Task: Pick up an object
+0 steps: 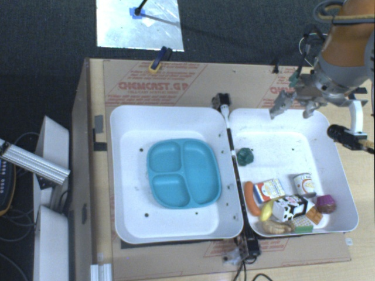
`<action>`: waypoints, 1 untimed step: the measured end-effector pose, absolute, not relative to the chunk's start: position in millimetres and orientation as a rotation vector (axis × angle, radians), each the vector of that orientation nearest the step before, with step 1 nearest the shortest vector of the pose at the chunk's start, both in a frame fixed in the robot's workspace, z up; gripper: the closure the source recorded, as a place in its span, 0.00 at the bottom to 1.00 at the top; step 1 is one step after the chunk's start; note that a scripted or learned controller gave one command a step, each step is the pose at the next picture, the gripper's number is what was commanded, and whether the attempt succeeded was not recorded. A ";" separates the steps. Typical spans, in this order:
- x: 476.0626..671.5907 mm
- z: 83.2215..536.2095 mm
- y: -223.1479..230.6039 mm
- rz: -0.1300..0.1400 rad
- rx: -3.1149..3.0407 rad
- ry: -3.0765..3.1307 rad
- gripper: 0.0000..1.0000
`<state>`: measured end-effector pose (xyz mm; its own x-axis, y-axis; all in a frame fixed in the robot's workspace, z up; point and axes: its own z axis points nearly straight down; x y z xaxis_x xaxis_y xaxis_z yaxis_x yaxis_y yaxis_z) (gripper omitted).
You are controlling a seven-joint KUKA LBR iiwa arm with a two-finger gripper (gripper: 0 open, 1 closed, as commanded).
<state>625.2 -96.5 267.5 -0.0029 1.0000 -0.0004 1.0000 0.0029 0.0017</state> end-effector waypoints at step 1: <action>630.2 184.3 -21.3 0.000 2.218 2.227 0.00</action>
<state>630.2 -21.3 184.3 -0.0041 1.0000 0.0009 1.0000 0.0041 -0.0010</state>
